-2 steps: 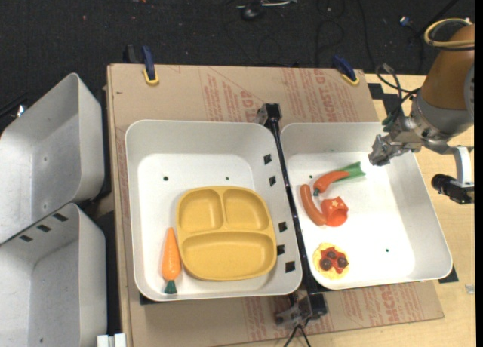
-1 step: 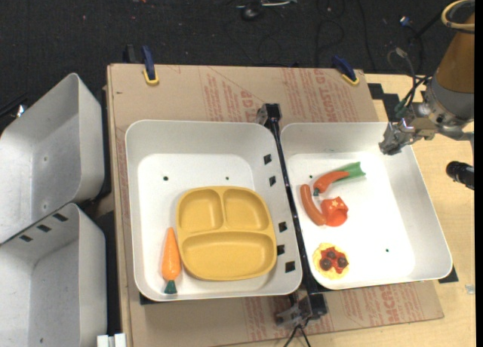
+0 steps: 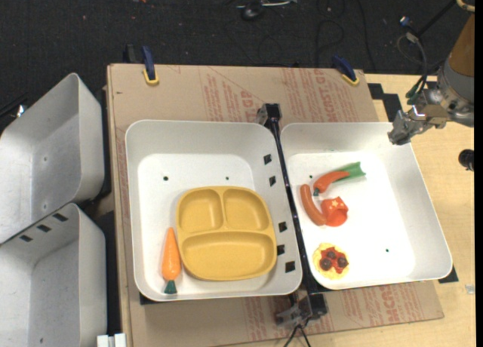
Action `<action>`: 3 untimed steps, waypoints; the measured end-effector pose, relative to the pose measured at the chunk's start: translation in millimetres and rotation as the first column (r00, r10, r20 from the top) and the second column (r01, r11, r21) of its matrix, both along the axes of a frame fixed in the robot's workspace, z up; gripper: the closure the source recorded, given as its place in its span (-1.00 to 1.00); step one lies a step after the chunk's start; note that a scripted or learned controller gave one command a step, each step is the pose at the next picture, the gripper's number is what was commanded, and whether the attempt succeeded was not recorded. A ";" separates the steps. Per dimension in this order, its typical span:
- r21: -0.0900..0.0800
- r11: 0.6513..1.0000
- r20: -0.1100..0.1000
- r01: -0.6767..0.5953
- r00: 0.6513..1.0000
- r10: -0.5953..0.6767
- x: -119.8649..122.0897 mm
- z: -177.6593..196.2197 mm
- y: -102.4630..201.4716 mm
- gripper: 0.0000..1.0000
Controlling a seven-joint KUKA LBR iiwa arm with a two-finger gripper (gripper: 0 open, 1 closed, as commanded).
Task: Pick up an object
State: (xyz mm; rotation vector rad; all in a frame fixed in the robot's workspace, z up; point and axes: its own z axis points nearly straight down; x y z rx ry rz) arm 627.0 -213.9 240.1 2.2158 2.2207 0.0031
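Four toy foods lie in the right bin (image 3: 423,187): a chilli pepper (image 3: 339,177), sausage (image 3: 311,206), red piece (image 3: 334,210) and small tart (image 3: 331,259). The approach step is judged in hand, nothing being gripped; a descent leftward is called for. The end effector (image 3: 404,128) at that bin's far right corner is too blurred for its opening to be told
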 end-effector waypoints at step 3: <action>0.003 1.000 -0.005 -0.005 1.000 0.005 5.5 -2.2 176.5 1.00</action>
